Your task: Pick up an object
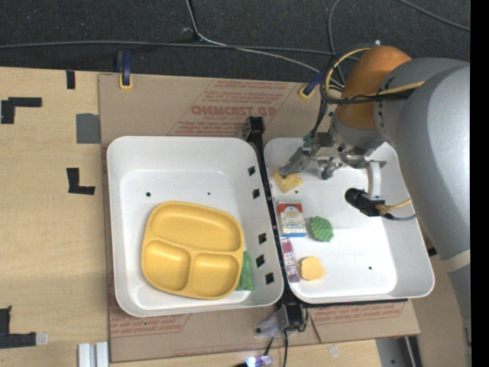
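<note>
Tabletop (pixel 46 205): tan board bearing two white bins side by side.
Left bin (pixel 122 159): yellow divided tray (pixel 191 249) near its front edge.
Right bin (pixel 397 274): pale yellow piece (pixel 288 181) at its back-left corner, green object (pixel 320 228) mid-bin.
Fingers (pixel 294 163): just above the pale yellow piece; spread cannot be told.

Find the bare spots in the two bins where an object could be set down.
Right bin: bare floor right of the green item and yellow disc. Left bin: a strip behind the yellow tray. Crowded: the right bin's left side and under the gripper.
</note>
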You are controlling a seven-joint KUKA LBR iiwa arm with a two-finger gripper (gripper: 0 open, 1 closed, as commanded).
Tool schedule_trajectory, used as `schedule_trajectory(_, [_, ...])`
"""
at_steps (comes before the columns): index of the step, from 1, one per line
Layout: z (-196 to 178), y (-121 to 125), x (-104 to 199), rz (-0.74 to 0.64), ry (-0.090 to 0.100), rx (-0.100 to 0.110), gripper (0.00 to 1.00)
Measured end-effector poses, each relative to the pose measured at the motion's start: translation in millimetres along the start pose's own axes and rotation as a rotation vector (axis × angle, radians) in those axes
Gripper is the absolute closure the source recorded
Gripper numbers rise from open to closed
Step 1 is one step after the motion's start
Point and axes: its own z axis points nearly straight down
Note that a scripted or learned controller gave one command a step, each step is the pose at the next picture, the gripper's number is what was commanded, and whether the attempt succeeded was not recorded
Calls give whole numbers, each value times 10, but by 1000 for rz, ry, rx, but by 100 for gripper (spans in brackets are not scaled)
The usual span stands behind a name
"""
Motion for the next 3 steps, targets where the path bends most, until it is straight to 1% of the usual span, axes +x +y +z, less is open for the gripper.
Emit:
schedule_trajectory(1, [-104,7,11,-2,0,-2,100])
schedule_trajectory(2, [-571,-58,22,0,4,9,100])
schedule_trajectory(3, [-1199,-20,27,0,4,9,100])
